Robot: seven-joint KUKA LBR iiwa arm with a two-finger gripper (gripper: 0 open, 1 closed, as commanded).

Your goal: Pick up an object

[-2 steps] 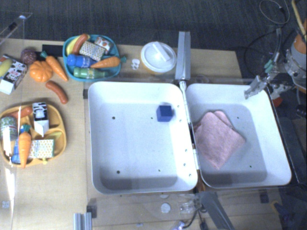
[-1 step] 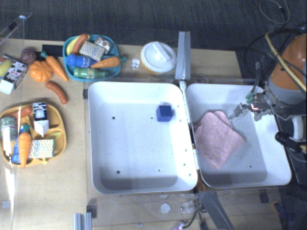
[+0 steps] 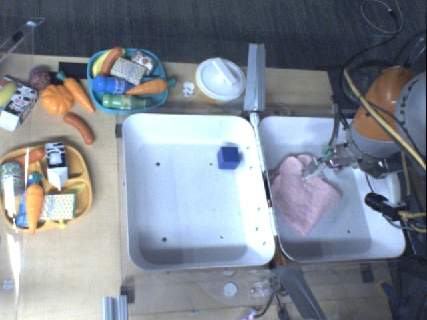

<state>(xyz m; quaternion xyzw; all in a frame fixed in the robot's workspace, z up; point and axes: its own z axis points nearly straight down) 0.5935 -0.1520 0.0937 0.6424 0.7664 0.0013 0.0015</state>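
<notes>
Reaching into the right shallow white bin [image 3: 373, 242] from the right, the grey arm with the orange band [image 3: 390, 109] is seen low over the bin, wrist angled down and to the left. The two-finger gripper [image 3: 313, 173] is placed at the upper right edge of the crumpled pink cloth [image 3: 301, 193], touching or just above it; which of the two cannot be told. Whether the gripper is apart or together cannot be told either: the tips are too small and blurred against the fabric. No cloth is seen between them, so no hold is claimed.

The pink cloth lies in the left half of the right bin, near the divider. It is judged light, soft and limp: it will sag and drape when lifted, and a flat patch may slip out. A raised fold or bunched ridge near the edge is the better place to pinch.

A small blue cube [image 3: 229, 157] sits alone in the left shallow white bin [image 3: 167, 245], toward its upper right. It is judged rigid and light, best taken across two opposite flat faces.
</notes>
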